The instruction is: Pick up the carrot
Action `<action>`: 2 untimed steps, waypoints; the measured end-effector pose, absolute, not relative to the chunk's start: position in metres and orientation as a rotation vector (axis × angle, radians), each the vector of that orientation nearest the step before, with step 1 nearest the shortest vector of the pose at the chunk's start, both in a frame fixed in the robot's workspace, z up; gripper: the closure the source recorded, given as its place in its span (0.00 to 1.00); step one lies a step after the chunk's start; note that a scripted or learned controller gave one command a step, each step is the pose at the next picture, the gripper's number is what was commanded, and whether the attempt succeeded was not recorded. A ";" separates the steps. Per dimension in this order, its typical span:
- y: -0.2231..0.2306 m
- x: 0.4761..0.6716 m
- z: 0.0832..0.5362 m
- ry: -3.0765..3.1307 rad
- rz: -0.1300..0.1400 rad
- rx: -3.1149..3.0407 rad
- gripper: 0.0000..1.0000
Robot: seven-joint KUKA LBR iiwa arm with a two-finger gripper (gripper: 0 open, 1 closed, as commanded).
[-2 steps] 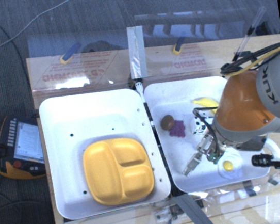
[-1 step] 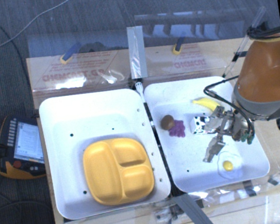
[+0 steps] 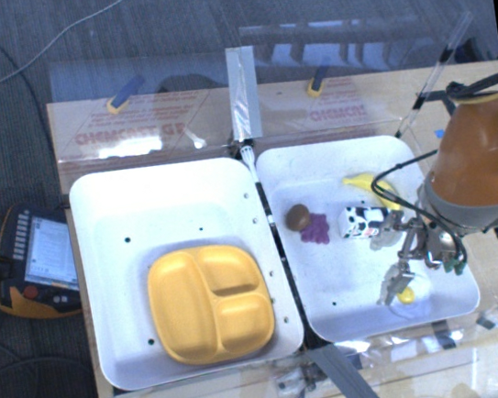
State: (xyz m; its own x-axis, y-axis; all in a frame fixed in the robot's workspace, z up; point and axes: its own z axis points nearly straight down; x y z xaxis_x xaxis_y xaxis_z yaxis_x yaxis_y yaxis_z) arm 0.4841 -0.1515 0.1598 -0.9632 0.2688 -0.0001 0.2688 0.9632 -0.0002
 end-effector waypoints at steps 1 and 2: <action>-0.101 0.487 0.090 3.131 -0.006 0.165 0.00; -0.113 0.487 0.090 2.840 0.010 1.328 0.00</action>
